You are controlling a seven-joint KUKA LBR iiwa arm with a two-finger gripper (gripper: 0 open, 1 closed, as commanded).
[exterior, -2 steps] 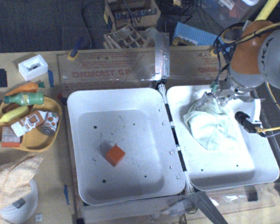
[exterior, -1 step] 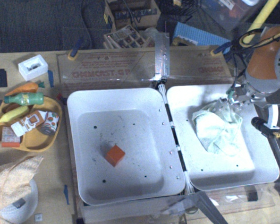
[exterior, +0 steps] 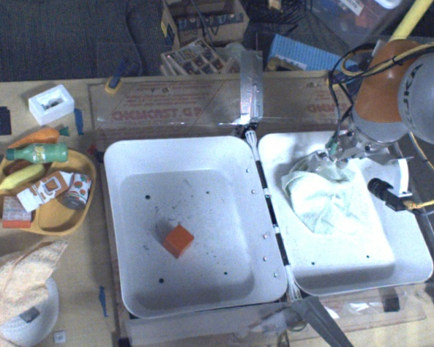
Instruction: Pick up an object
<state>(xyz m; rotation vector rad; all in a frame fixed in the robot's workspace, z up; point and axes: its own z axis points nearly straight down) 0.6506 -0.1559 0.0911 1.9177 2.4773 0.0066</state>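
Left bin (exterior: 129, 174): shallow, white, nearest the lower edge of the view; it holds an orange block (exterior: 178, 240) lying left of centre on the bin floor.
Orange block: small cube seen corner-on, one corner pointing toward the lower edge of the view; no clear long axis.
Right bin (exterior: 398, 257): touches the left bin along a shared rim; it holds a white cloth (exterior: 325, 199).
White cloth: crumpled, in the upper half of the bin; long axis runs from upper left to lower right.
Arm (exterior: 410, 98): grey with an orange band, enters from the right above the right bin.
Gripper (exterior: 338, 154): at the upper edge of the cloth; whether it is open or closed, or has hold of the cloth, cannot be told.
Table (exterior: 68, 251): carries a yellow bowl (exterior: 40, 224) of toy food to the left of the bins.
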